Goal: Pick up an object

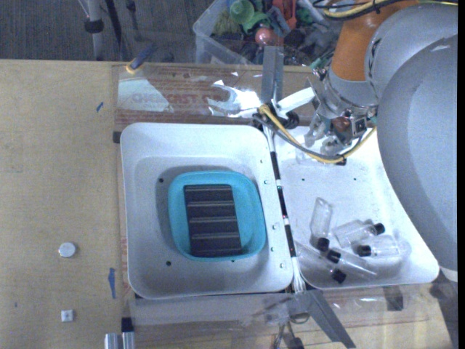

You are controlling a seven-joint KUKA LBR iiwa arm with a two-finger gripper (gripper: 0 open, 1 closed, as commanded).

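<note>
Several clear vials [354,242] are lying clustered near the right bin's [305,187] front edge, well apart from the gripper [330,133], which is hovering over the bin's back edge; its state cannot be told. A blue tray [178,217] is occupying the left bin's [138,195] centre.

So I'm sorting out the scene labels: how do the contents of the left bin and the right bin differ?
The left bin holds one thing, a blue tray with a dark ribbed block on it; the right bin holds several small clear vials with black caps. The tray sits mid-bin, while the vials cluster toward the near edge. The gripper hangs over the right bin's far end, not the left. Both bins are shallow and white.
</note>
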